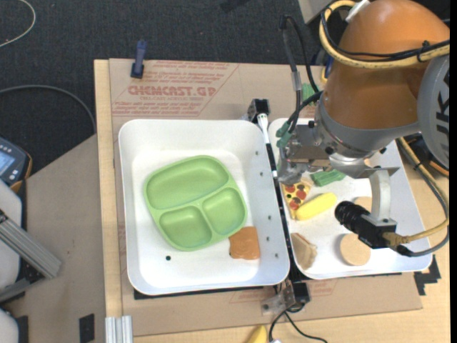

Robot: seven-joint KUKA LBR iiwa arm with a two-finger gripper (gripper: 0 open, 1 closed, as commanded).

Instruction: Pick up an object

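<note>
My gripper (305, 164) hangs low over the left part of the right bin (414, 191), under the orange wrist band. Just below it lie a pizza slice (296, 191), a yellow banana-shaped piece (315, 206) and a green piece (325, 179). The bulk of the arm hides much of this bin. Nearer the front of the bin sit a tan wedge (303, 249) and a round tan disc (355, 250).
The left bin (136, 191) holds a green divided plate (195, 202) and a brown toast-like piece (245, 244) by its right wall. A black cylinder (363, 224) on the arm's cable juts over the right bin. A ridge (270, 184) separates the bins.
</note>
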